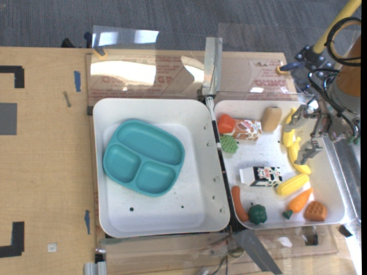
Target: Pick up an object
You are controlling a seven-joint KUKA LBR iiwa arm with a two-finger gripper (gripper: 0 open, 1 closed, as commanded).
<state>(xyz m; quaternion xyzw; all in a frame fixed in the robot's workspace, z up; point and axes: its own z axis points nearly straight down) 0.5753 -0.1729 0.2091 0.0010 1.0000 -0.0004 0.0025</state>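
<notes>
The right bin (332,171) holds several toy foods. A yellow banana (291,146) lies near its right wall, with a yellow corn cob (292,184) below it. My gripper (304,133) hangs over the banana at the bin's upper right. Its two grey fingers (312,148) stand apart, open, with nothing gripped between them. A cow-print carton (261,175) lies in the bin's middle. A strawberry-print carton (248,129), a red pepper (226,123) and a tan bread roll (271,118) line the far side.
A teal divided plate (143,156) lies in the left bin (195,211). A green piece (229,144) sits by the divider. Along the right bin's near edge are an orange sausage (239,203), broccoli (258,213), a carrot (298,202) and a waffle (315,211).
</notes>
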